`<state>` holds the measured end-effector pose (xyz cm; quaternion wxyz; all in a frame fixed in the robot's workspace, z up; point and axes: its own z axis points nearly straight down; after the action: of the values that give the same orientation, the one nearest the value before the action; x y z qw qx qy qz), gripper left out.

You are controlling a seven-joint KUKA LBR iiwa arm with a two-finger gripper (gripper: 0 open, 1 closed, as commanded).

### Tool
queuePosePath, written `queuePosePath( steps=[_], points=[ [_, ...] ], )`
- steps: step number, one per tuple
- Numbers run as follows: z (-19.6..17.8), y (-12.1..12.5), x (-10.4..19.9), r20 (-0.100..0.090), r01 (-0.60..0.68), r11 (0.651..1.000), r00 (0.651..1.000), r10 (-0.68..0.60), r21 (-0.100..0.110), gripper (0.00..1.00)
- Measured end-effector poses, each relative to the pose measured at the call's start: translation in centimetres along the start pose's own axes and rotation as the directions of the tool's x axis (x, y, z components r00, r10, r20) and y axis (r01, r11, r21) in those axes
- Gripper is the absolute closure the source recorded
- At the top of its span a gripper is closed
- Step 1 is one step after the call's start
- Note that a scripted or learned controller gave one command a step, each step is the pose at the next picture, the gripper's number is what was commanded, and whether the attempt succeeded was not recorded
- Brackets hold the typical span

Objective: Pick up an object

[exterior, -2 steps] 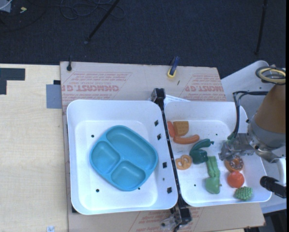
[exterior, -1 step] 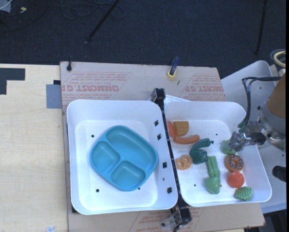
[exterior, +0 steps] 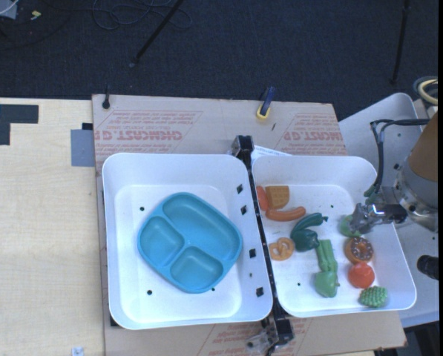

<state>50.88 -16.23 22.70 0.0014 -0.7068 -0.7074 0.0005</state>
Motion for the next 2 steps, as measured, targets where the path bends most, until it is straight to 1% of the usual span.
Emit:
queuePosePath(
  steps=[1, 2],
  points=[
    [-0.9, -0.8, 4.9, -0.002, 0.003, 1.000, 1.000, -0.003, 0.001, 1.00],
    [0.1, -1.7, 8.4, -0.001, 0.001, 1.000, 1.000, -0.001, 0.002, 1.00]
  ],
)
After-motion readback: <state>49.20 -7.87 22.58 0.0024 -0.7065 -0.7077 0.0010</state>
